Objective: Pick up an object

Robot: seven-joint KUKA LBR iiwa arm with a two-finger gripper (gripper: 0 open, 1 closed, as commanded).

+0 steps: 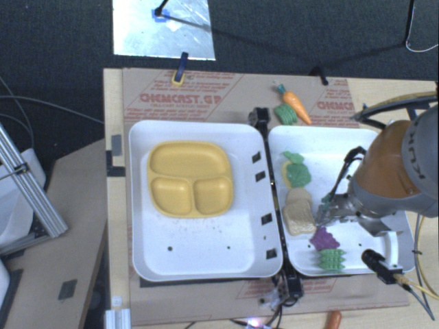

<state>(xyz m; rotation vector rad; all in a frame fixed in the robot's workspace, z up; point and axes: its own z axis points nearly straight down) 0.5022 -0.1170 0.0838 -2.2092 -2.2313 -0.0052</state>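
The right bin point(343, 139) holds a green leafy toy point(297, 171) near its left wall, a tan bread-like slice point(299, 212) below it, a purple grape bunch point(323, 238) and a small green ridged piece point(332, 259) near the front edge. My gripper point(325, 214) reaches in from the right and hangs low just right of the tan slice and above the purple bunch. Nothing shows between its fingers.
The left bin point(140, 245) carries a yellow divided plate point(190, 178). A toy carrot point(295, 103) and a green piece point(284, 114) lie on the cardboard behind the right bin. A black divider with clips point(269, 184) runs between the bins.
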